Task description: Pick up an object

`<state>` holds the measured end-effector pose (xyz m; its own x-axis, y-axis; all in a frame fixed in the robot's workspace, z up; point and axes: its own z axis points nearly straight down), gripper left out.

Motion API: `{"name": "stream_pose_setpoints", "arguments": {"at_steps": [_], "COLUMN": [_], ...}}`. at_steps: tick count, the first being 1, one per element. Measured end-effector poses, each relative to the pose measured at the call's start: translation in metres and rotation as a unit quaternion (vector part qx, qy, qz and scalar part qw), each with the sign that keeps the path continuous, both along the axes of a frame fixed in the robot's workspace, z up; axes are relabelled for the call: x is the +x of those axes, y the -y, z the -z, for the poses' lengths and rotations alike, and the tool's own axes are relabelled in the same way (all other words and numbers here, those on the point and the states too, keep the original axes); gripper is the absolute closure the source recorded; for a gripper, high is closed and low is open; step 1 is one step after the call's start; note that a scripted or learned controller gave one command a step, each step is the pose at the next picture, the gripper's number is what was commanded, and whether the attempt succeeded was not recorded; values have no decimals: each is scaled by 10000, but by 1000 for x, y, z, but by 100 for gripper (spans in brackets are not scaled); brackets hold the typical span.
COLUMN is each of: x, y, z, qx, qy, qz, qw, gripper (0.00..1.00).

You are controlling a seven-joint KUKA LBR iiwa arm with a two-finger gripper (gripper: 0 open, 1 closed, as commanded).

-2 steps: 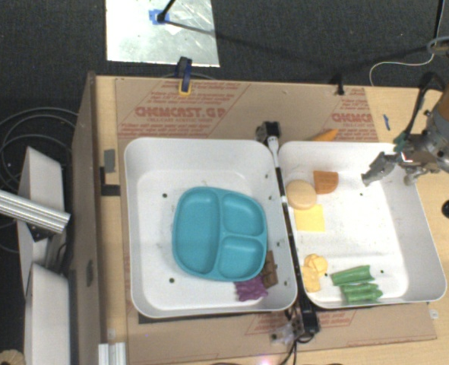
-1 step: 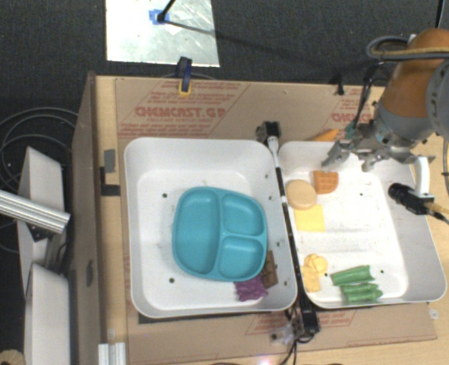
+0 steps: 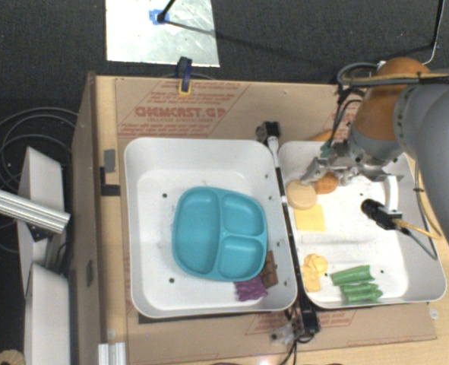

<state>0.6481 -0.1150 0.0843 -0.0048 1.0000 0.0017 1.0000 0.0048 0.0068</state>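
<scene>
Claw (image 3: pixel 332 172) low over right bin's (image 3: pixel 425 268) far-left corner; orange piece (image 3: pixel 327 185) beneath.

Two shallow white bins are seen side by side from above. In the left bin (image 3: pixel 144 226) lies a blue divided plate (image 3: pixel 218 233), with a purple item (image 3: pixel 248 288) at its lower edge. Right of the plate, the right bin (image 3: pixel 418 268) contains a tan disc (image 3: pixel 301 196), yellow slice (image 3: pixel 310 218) and green beans (image 3: pixel 355 282). The gripper (image 3: pixel 332 167) is positioned above the disc.
</scene>
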Motion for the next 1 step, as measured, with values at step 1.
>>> {"name": "stream_pose_setpoints", "arguments": {"at_steps": [1], "x": [2], "y": [1], "z": [-15], "qx": [-16], "qy": [33], "qz": [-12], "qw": [10000], "gripper": [100]}}
